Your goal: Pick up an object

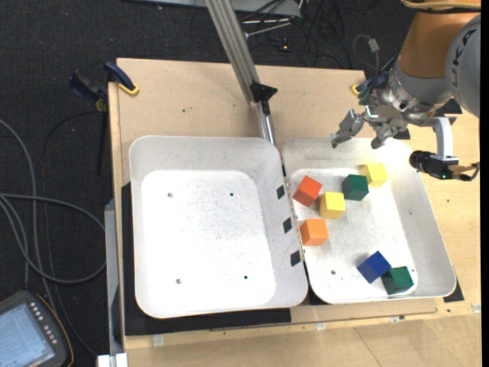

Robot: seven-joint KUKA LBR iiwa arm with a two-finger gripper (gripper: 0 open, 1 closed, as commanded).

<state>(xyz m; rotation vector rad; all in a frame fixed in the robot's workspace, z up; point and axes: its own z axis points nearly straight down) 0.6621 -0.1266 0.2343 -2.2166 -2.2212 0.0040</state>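
Gripper [365,131] hangs with fingers apart and nothing between them above the right bin's [428,228] far rim; I'd drop straight onto the yellow block [375,174] just inside that rim, jaws straddling it, clear of the touching green block [354,186].

All the blocks sit in the right bin [428,228], none lifted. Red-orange cube [307,190] is tilted on a corner near the divider, orange cube [314,232] just below it. Yellow cube [332,204] is in the middle, next to a green one [355,186], with another yellow [374,174] right behind that. Blue cube [374,266] and a second green [397,279] touch near the front edge.
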